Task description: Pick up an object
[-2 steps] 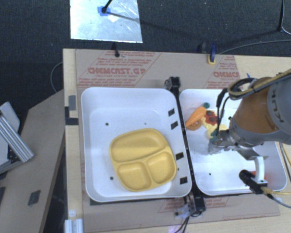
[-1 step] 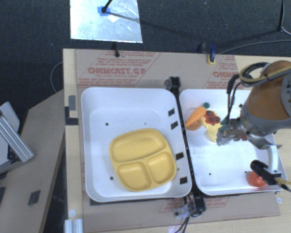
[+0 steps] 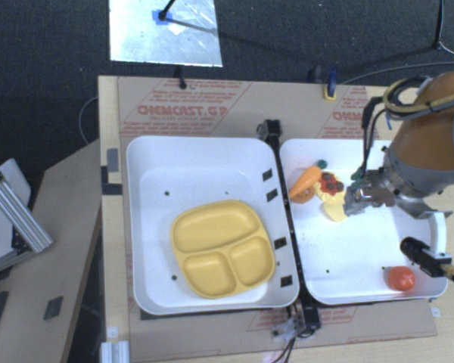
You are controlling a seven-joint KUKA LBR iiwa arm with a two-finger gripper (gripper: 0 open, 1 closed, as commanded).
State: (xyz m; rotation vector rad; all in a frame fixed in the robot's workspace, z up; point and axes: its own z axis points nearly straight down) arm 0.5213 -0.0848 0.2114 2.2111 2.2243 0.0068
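In the right bin (image 3: 348,278) a small heap of toy food lies near the far left corner: an orange carrot (image 3: 306,183), a red piece with dark spots (image 3: 331,183) and a pale yellow piece (image 3: 334,211). My gripper (image 3: 357,201) hangs low just right of the yellow piece, close to it or touching it; I cannot tell which. A red tomato (image 3: 400,278) sits at the bin's near right corner, apart from the gripper.
The left bin (image 3: 147,203) holds a yellow divided plate (image 3: 221,246). A black divider (image 3: 281,203) separates the two bins. The arm's grey and orange body (image 3: 431,138) hangs over the right bin's far right side.
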